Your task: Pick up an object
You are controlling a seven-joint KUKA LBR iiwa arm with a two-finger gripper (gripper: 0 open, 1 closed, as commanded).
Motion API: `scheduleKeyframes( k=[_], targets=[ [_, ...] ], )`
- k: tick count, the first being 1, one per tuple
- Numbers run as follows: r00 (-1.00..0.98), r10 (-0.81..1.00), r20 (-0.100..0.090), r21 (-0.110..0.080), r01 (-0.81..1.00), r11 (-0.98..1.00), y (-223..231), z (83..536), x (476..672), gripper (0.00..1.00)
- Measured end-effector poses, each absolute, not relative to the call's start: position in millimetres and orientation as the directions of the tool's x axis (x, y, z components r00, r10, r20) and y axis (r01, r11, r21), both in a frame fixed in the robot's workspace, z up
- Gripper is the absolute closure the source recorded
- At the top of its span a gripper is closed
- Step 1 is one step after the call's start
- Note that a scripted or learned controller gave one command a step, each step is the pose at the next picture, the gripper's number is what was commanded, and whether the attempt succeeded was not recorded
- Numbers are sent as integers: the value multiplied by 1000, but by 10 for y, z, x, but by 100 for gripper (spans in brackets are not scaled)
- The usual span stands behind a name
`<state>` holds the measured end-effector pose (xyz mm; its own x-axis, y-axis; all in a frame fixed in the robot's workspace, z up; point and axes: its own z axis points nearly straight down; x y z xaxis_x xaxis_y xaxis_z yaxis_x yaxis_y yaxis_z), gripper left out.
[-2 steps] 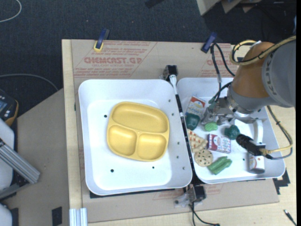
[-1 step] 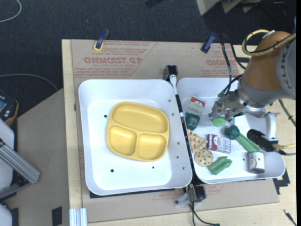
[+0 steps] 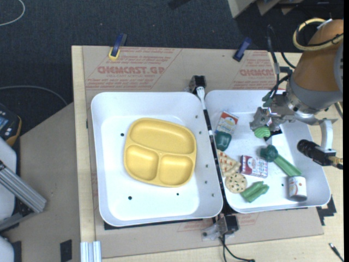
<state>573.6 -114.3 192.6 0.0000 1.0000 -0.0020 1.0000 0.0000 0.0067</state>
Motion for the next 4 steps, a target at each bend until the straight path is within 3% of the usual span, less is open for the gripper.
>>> scheduleKeyframes(
  k=[1, 2, 4],
  targets=[
    [-1, 1000, -2, 6, 1000, 1, -1145, 2273, 5749, 100],
    [-6, 1000, 3, -3, 1000, 6, -526, 2220, 5629, 100],
    [-8, 1000, 3, 2, 1000, 8, 553, 2321, 5494, 100]
  ],
)
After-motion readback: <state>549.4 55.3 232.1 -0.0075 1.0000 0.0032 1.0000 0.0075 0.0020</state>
